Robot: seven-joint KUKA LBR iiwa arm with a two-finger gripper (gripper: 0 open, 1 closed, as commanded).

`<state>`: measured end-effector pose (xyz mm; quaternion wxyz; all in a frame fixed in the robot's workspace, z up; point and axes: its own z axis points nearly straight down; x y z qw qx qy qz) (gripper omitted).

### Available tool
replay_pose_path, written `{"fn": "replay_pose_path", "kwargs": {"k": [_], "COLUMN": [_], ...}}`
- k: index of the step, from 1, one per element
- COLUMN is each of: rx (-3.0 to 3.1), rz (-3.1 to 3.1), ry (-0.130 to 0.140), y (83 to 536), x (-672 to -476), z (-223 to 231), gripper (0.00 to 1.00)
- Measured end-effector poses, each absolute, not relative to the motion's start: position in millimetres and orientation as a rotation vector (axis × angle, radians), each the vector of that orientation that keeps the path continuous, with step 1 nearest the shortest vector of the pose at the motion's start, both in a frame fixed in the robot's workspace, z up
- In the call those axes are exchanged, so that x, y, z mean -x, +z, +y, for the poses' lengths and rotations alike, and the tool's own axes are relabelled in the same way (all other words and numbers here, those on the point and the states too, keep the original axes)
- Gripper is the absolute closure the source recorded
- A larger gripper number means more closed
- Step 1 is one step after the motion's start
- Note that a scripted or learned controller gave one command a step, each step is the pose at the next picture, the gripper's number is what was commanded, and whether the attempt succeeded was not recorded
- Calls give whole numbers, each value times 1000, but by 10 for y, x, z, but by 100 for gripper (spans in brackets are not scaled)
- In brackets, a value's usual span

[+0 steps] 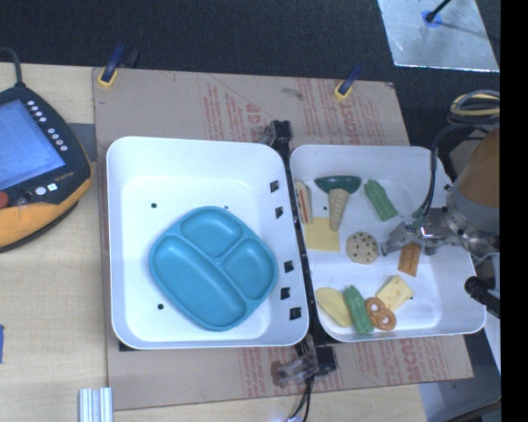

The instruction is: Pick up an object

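Observation:
The right white bin [440,322] holds several toy foods. Among them are a green-topped cone [338,197], a green pickle [380,199], a yellow cheese slice [321,234], a round cookie [363,247], an orange stick [409,259], a yellow wedge [393,291] and a pretzel [379,314]. My gripper [414,237] hangs low over the bin's right half, just above the orange stick's top end and to the right of the cookie. Nothing is visibly held by it.
The left white bin [132,174] holds a blue divided plate [213,266]. Black clips line the wall between the two bins. A teach pendant [26,165] lies on the bench at far left. The arm's orange band [482,176] is at the right edge.

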<state>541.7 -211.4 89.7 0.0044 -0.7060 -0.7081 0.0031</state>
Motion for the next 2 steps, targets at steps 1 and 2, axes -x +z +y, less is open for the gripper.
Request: {"fn": "replay_pose_path", "kwargs": {"k": [1, 2], "rx": [2213, 2205], "rz": [-2228, -2234], "ry": [6, 1], "y": [1028, 926], "x": [-5452, -5688], "z": [-2128, -1057], "gripper": [100, 100]}}
